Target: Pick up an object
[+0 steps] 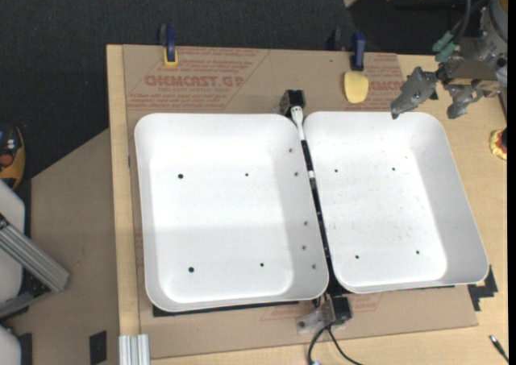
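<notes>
Robotics lab bench: clamped board (242,73), two white bins (161,218), cabling (322,339).

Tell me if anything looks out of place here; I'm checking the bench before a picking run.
One thing: a small yellow object lies on the brown board behind the right bin, outside both bins, beside a blue clamp. The claw hangs over that bin's far right corner.
</notes>
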`<move>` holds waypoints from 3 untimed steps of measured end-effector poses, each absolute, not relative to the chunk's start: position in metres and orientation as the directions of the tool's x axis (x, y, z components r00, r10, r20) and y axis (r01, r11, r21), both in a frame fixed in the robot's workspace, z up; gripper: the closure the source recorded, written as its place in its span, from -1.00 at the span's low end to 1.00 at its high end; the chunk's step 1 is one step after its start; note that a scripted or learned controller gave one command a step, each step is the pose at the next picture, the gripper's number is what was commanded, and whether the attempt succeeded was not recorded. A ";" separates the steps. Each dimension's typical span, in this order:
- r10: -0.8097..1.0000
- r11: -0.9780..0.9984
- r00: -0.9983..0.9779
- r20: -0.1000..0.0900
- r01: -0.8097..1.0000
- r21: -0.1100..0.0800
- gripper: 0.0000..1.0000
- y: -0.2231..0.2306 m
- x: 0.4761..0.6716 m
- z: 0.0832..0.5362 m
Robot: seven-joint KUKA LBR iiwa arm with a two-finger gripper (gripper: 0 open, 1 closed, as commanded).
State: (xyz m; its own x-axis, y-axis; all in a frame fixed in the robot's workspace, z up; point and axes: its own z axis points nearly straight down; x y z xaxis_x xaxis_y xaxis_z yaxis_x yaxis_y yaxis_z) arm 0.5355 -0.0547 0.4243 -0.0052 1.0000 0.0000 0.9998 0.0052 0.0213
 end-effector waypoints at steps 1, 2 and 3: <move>1.000 0.002 -0.002 -0.001 1.000 0.006 1.00 -0.056 0.536 0.425; 1.000 0.003 -0.003 0.001 1.000 -0.010 1.00 -0.028 0.570 0.329; 1.000 0.008 -0.008 0.002 1.000 -0.006 1.00 0.049 0.600 0.269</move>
State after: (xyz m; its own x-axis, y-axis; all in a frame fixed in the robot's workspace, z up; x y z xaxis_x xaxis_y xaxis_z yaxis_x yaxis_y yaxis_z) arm 0.6003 0.0488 0.2688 -0.0076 1.0000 0.0025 0.9999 0.0076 -0.0065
